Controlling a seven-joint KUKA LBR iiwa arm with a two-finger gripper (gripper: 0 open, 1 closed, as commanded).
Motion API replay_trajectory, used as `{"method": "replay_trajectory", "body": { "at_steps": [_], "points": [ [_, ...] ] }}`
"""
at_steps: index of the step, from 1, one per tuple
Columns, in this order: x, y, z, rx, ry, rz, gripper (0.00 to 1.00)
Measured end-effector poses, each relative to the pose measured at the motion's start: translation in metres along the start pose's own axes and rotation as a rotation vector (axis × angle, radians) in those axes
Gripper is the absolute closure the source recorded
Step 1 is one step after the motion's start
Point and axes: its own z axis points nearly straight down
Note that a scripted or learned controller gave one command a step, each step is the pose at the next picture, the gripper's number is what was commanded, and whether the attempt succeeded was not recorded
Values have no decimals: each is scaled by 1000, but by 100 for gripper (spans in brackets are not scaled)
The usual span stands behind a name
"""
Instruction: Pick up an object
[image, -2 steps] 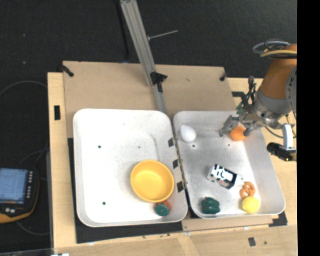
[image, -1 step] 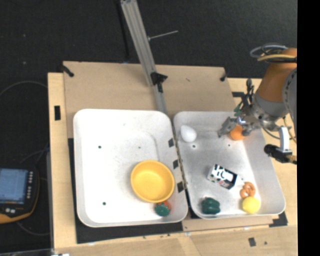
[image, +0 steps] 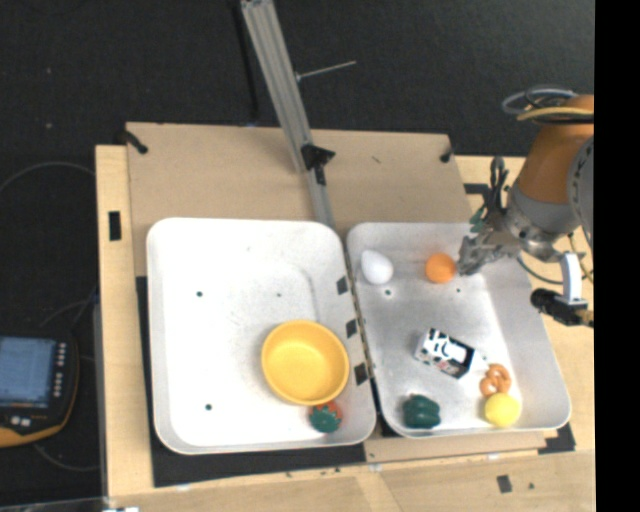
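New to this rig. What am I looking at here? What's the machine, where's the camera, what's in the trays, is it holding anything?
It is one robot arm, grey with an orange band, reaching in from the right. Its end effector hangs over the right bin, right beside an orange ball; nothing is visibly held. A single fixed camera looks down at a slant on two white bins. The right bin also holds a white egg, a black-and-white box, a green piece, a yellow ball and a small orange piece. The left bin holds a yellow bowl with a small green and red item by it.
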Motion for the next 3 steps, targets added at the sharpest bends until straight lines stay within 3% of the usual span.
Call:
{"method": "replay_trajectory", "body": {
  "at_steps": [2,3],
  "points": [
    [-10,6,-108,-2,4,0,100],
    [-11,6,-102,4,3,-1,100]
  ]
}}
